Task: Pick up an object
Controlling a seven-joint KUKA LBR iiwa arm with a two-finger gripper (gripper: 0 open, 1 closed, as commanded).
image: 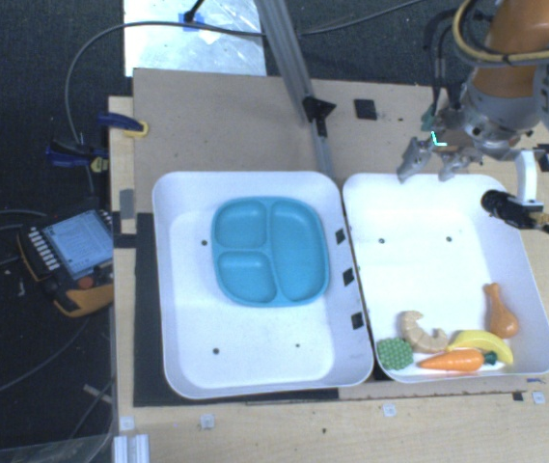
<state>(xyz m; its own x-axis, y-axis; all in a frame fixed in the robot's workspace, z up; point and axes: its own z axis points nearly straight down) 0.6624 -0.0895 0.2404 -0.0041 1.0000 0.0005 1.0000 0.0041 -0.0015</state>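
where the bin (506,258) lies smooth and white — metal gripper (432,165), fingers spread, holding nothing — glossy curved banana (483,341) well apart.

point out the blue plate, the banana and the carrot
blue plate (271,251): camera view, on the ridge between its compartments
banana (483,341): camera view, on the middle of its yellow curve
carrot (451,361): camera view, on its orange body

A brown bench board (226,114) lies on dark speckled floor (23,46), cables (91,46) trailing at left.
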